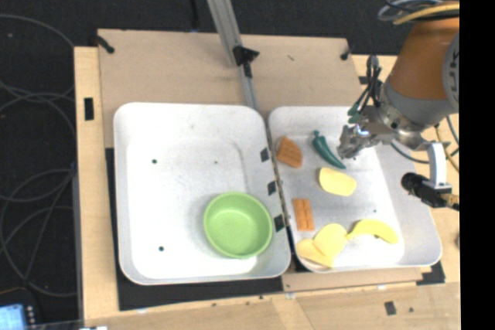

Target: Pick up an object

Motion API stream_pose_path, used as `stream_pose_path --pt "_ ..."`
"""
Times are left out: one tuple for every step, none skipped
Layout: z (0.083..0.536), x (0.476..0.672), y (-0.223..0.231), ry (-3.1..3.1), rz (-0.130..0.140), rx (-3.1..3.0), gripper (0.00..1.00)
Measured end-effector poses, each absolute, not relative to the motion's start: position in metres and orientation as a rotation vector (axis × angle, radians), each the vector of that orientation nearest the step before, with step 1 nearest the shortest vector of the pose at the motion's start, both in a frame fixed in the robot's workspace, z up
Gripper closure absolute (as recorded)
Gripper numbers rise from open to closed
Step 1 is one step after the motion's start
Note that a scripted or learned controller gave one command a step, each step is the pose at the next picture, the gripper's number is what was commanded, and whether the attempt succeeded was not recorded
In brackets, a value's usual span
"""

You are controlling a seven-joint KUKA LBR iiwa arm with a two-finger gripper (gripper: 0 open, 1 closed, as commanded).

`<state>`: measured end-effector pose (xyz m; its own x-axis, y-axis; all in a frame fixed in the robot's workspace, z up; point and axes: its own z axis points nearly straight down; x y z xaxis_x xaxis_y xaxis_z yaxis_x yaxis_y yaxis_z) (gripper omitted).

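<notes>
Yellow pieces [334,242] lie at the lower right of the frame in the right bin [410,243], beside a green bowl [237,224] in the left bin [155,135]. Higher up, a yellow slice [337,182], then the green pepper [327,150]. The gripper [349,143] hangs just beside it; whether the fingers grasp anything I cannot tell. Nothing looks lifted yet.
</notes>
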<state>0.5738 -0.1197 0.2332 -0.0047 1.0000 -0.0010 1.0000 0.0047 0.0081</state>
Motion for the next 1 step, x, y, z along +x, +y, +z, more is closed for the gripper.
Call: stream_pose_path --pt "0.2396 0.5747 -0.1203 2.226 0.003 2.215 1.00"
